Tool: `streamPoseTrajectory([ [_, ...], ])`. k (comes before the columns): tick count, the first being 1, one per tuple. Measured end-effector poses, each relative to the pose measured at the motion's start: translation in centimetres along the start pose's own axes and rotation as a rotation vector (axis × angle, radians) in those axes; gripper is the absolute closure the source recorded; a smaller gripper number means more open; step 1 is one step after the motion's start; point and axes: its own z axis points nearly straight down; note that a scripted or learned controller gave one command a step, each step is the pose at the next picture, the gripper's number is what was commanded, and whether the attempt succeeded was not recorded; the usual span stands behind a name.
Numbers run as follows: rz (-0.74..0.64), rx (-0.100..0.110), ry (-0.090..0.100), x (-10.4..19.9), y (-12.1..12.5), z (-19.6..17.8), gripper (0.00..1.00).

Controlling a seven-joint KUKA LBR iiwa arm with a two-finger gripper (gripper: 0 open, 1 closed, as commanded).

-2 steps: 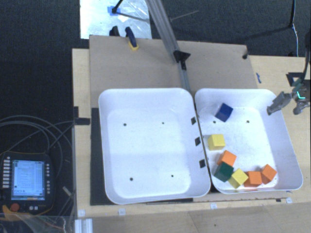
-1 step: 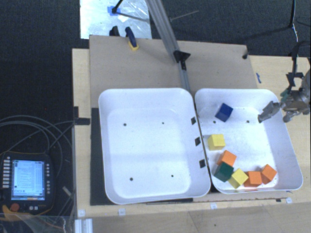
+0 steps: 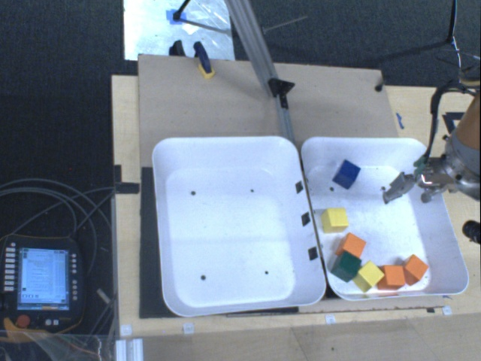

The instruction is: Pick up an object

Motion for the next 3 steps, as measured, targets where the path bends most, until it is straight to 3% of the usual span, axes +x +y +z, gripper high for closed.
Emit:
streamPoseTrajectory([
  [1,0.001,0.000,0.000,0.2,-0.5,4.3,0.00],
  [2,-0.002,-0.008,-0.002,0.1,-0.2,2.9,1.00],
  [3,-0.002,-0.009,-0.003,0.6,-0.2,-1.6,1.00],
])
